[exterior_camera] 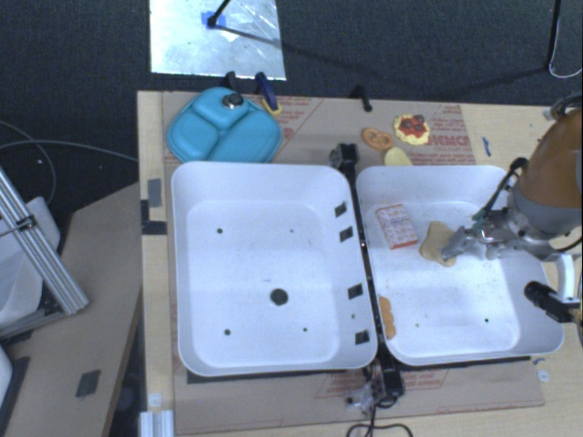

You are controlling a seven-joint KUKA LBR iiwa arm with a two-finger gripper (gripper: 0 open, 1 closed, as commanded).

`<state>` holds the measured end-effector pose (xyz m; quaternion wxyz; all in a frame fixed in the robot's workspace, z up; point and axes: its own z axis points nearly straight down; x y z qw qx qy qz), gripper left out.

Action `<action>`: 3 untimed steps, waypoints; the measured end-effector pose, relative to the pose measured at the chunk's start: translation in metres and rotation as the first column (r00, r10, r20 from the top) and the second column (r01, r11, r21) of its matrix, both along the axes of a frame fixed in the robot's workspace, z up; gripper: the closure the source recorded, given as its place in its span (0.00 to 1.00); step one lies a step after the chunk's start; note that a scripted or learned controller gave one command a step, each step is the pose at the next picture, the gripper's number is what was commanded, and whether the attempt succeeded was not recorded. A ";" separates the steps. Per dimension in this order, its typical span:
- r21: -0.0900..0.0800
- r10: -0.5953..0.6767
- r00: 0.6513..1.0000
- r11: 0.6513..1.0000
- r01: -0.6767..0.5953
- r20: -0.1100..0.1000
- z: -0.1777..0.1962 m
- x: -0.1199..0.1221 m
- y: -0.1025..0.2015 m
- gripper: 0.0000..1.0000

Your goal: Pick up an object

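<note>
one bench (301, 116) of pale board bears two shallow white bins set side by side, their inner walls touching along the middle. the left bin (196, 194) has one small dark round disc (279, 297) on its floor, a little below the centre. the right bin (510, 335) has two loose things in its upper left part: one small white and red packet (396, 226), lying flat and tilted, and one tan lump (434, 240) just to the right of it, near but apart from the packet. one small orange-brown piece (386, 315) lies by the left wall of the right bin, low down. one grey arm (556, 185) with an orange band reaches in from the right over the right bin. behind the bins, on the bench, lie one blue divided tray (223, 130), one round red and yellow toy (412, 127), one orange-brown toy (375, 138) and one pale yellow piece (397, 157) just at the rim of the right bin. one silvery sheet (214, 25) lies on the dark floor beyond the bench. the one gripper (454, 251) sits low in the right bin, its tip right up against the right edge of the tan lump; at this size i cannot tell how far apart the jaws stand, nor whether the lump is between them.
</note>
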<state>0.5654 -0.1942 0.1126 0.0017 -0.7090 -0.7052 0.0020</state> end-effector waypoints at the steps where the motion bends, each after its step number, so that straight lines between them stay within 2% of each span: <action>1: -0.001 0.012 1.000 1.000 -0.012 0.013 -0.025 0.045 0.025 0.00; 2: -0.003 0.006 1.000 1.000 -0.006 0.013 -0.006 0.057 -0.014 0.00; 3: -0.002 0.012 1.000 1.000 -0.012 0.014 0.000 0.106 -0.011 0.00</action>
